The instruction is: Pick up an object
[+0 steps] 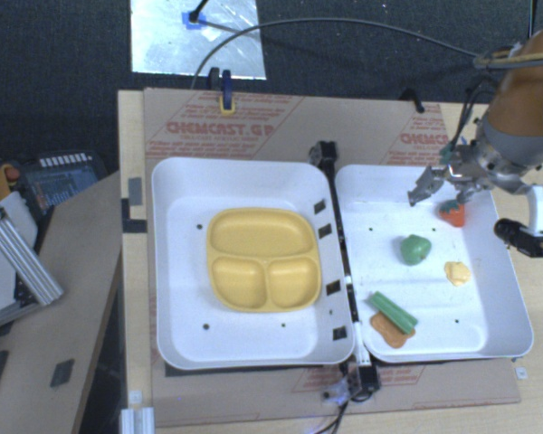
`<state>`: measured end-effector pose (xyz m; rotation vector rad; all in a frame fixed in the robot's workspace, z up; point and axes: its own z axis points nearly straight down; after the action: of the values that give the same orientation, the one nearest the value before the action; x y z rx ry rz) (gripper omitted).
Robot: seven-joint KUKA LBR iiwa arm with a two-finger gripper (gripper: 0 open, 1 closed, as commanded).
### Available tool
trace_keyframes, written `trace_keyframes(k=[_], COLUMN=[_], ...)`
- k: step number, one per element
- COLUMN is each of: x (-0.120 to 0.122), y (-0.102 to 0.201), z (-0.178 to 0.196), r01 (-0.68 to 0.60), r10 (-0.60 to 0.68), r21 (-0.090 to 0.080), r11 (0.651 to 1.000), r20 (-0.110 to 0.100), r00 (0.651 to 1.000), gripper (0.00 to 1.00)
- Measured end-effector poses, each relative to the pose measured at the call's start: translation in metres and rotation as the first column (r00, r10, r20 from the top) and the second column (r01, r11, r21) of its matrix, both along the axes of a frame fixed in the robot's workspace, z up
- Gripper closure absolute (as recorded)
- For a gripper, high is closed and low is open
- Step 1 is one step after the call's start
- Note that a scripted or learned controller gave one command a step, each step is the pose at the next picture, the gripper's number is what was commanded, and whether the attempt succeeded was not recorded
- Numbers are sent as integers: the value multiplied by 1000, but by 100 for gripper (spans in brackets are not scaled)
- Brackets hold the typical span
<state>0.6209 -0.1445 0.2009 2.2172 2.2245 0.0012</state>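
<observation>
Red-orange object (452, 212) lies in right bin (434, 337), far corner; pincer (445, 190) directly above it, fingers spread apart, gripping nothing. Green object (415, 249) nearby.

Arm (525, 98) enters at 3 o'clock, upper right of view. Orange band sits above the grey wrist, bulk of it angled toward 8 o'clock. Gripper (443, 188) hangs low off the wrist, pointing down and toward 9 o'clock. One dark finger (423, 191) juts out toward 8 o'clock; the other is lost in the clutter under the wrist. Finger gap not readable from this angle.
</observation>
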Motion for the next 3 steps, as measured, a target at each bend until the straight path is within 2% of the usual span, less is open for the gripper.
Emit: trace_keyframes(k=[2,3], x=[0,1], y=[-6,-6], z=[-111,-98], r01=[2,2], r10=[-2,-2], r21=[0,-1], r11=[1000,1000], r20=[-1,4], r00=[1000,1000], gripper=[0,100])
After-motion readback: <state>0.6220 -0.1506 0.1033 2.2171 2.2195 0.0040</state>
